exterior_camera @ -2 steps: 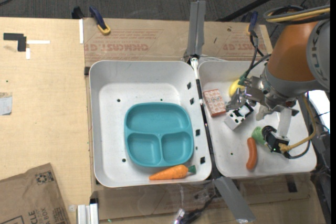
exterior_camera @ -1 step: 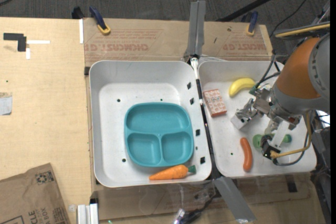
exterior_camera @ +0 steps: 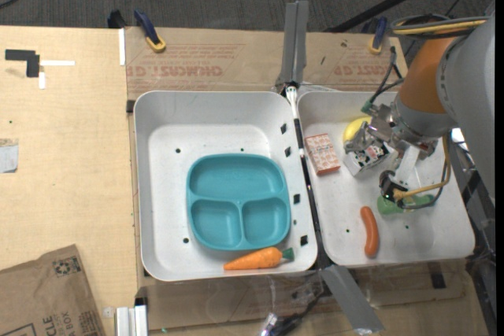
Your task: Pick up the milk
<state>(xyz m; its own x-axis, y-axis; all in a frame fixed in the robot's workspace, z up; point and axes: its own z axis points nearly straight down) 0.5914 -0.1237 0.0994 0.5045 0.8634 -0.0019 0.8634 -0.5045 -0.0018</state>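
Note:
The milk [exterior_camera: 321,153] is a small red and white carton lying flat in the right bin [exterior_camera: 417,248], close to that bin's left wall. The grey arm with its orange band [exterior_camera: 421,83] reaches in from the right, and my gripper [exterior_camera: 365,153] hangs low over the bin floor just right of the carton, with a narrow gap between them. Nothing of the carton lies inside the gripper. A yellow piece of fruit [exterior_camera: 355,127] sits right behind the gripper.
A red sausage [exterior_camera: 368,230] lies near the right bin's front. A green item [exterior_camera: 389,206] rests under the arm's cables. The left bin [exterior_camera: 157,169] holds a teal divided plate [exterior_camera: 238,201] and a carrot [exterior_camera: 253,260] by its front wall.

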